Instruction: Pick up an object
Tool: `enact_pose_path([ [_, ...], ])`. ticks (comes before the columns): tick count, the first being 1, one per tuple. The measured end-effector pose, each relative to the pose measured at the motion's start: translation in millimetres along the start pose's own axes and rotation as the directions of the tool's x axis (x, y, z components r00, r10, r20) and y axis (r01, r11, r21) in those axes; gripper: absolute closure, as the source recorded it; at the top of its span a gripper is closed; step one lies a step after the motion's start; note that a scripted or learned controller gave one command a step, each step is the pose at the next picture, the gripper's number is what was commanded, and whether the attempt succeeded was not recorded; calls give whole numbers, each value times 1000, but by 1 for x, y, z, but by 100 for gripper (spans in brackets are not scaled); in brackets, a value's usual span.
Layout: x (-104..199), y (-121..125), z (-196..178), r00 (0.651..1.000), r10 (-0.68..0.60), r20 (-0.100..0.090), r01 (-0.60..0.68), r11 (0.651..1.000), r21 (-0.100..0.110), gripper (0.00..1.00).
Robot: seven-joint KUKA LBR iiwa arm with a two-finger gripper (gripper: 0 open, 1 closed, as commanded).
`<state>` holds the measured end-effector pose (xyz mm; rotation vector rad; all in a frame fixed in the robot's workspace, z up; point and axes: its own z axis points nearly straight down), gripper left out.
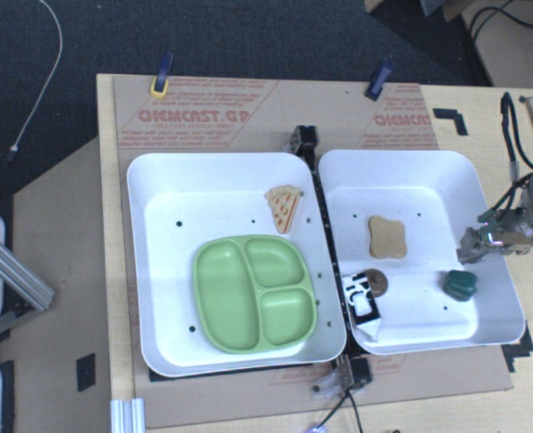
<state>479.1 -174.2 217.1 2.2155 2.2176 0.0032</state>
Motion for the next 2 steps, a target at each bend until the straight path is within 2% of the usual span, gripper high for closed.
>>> enact_pose_path([
  [1, -2, 2, -43, 1000, -1, 0, 1, 1000, -1, 100],
  [2, 52, 25, -46, 1000, -6, -4, 6, 1000, 3, 100],
])
